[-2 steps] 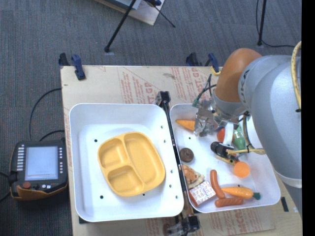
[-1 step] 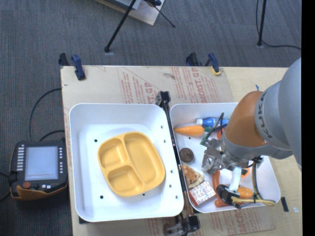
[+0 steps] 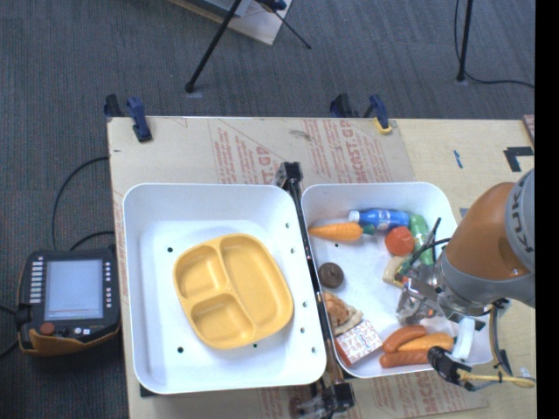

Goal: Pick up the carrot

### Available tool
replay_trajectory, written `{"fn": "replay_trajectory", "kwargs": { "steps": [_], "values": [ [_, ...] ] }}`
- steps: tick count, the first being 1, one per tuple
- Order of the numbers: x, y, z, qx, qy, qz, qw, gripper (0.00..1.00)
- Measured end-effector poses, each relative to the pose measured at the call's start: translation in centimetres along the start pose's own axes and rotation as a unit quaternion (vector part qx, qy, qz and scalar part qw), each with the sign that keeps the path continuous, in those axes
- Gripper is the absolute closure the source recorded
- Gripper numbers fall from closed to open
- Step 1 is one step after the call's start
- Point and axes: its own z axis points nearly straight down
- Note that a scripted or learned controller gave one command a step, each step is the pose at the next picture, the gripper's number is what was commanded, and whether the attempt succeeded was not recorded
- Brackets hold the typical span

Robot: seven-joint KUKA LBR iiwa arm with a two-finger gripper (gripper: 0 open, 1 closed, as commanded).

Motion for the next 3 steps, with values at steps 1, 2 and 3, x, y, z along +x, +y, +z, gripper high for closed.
{"fn": "replay_trajectory", "kwargs": {
  "steps": [1, 2, 3],
  "values": [
    [0.3, -0.1, -0.7, 0.003, 0.002, 0.002, 1.0, 1.0],
    [0.2, -0.2, -1.5, 0.007, 0.003, 0.005, 1.0, 1.0],
    [0.2, -0.3, -2.2, 0.011, 0.003, 0.007, 0.9999, 1.0]
  ]
}}
